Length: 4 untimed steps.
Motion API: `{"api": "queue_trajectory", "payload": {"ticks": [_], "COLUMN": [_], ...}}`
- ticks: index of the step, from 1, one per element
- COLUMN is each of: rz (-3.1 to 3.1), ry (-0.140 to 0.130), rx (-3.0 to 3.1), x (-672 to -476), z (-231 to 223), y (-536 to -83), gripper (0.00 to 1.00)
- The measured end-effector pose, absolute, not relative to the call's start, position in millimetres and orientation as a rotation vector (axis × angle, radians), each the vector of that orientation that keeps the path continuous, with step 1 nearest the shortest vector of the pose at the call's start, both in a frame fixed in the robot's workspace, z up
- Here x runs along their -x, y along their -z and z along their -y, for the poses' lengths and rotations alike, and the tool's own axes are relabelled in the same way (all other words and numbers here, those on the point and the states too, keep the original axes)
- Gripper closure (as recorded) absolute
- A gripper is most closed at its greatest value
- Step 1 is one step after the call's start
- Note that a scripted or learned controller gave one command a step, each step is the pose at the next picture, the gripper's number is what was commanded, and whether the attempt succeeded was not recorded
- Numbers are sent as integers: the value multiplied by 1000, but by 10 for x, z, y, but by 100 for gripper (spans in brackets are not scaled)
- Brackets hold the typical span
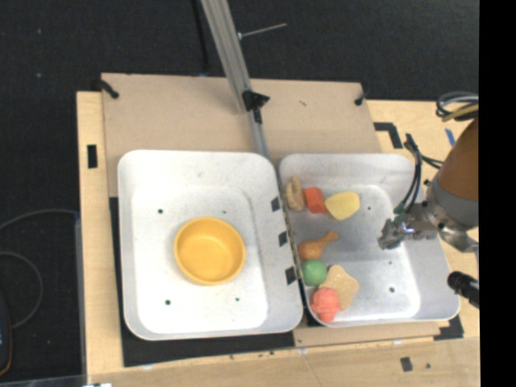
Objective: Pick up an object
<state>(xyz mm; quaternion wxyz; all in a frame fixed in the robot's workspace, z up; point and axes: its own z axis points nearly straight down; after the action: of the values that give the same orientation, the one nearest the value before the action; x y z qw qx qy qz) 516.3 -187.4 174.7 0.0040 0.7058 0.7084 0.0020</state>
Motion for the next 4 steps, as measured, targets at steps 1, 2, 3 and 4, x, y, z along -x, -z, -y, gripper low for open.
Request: {"api": "queue_trajectory", "payload": {"ticks": [1,2,3,4], "rz": [-2219,-2223,-2227,-2229], "ry": [-6,1,-1,-4], "rx": [-2211,-2214,-2213,-2211], "x": [-5159,-5167,-5387,-5692], "z": [1967,1982,1509,1058], "y": [-2357,-2317,-2228,-2275], "gripper": [100,100,100,100]}}
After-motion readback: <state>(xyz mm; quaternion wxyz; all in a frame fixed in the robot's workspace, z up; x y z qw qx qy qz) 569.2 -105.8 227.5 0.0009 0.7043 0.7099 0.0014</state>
